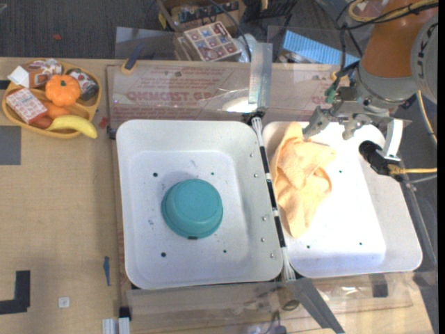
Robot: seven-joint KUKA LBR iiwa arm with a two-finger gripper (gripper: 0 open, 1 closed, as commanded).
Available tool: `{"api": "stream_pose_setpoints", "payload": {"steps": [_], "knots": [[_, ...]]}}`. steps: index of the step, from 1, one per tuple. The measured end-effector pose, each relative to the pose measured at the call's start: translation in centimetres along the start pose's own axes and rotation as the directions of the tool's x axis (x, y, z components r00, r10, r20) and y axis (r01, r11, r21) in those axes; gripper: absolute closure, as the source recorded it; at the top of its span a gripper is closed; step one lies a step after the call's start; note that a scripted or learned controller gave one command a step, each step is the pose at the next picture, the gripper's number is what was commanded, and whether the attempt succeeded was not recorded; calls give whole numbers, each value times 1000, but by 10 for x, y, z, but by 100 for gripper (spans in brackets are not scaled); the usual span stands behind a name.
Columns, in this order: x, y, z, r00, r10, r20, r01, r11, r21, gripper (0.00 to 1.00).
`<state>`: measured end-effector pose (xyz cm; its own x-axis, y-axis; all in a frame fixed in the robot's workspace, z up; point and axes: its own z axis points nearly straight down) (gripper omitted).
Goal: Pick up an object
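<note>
Over the far edge of the right-hand shallow white bin (389, 249), the grey arm with its orange band (393, 30) reaches in from the right, and its two-finger gripper (332, 125) hangs just above the top corner of a crumpled yellow cloth (300, 179). One slim metal finger (314, 125) slants down to the cloth's upper edge and looks to touch or nearly touch it, while the other stands off to the right over bare white plastic, so the jaws are spread apart with nothing caught between them. That cloth lies bunched along the left side of the right bin, against the wall shared with the neighbouring bin, its folds running from the far end toward the middle. Left of it, the second shallow white bin (139, 152) holds a round teal plastic bowl (192, 208) turned upside down, sitting near the centre of the bin floor and well apart from the gripper. At the far left of the wooden bench (55, 214) a yellow tray (14, 111) carries toy food, among it an orange pumpkin (63, 90) and a yellow banana (73, 124). Beyond the bins, a sheet of clear plastic with red lettering (181, 92) lies flat along the bench.
</note>
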<state>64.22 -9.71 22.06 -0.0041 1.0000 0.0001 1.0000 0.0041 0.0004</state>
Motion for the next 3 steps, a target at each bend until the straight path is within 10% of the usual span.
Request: {"api": "stream_pose_setpoints", "payload": {"steps": [1, 2, 3], "knots": [[-53, -40, 87, 997, 72, 1, -72, 997, -1, 0], [-44, -19, 131, 999, -55, 2, 55, 998, -7, 0], [-44, -17, 119, 999, -51, 0, 51, 999, -12, 100]]}}
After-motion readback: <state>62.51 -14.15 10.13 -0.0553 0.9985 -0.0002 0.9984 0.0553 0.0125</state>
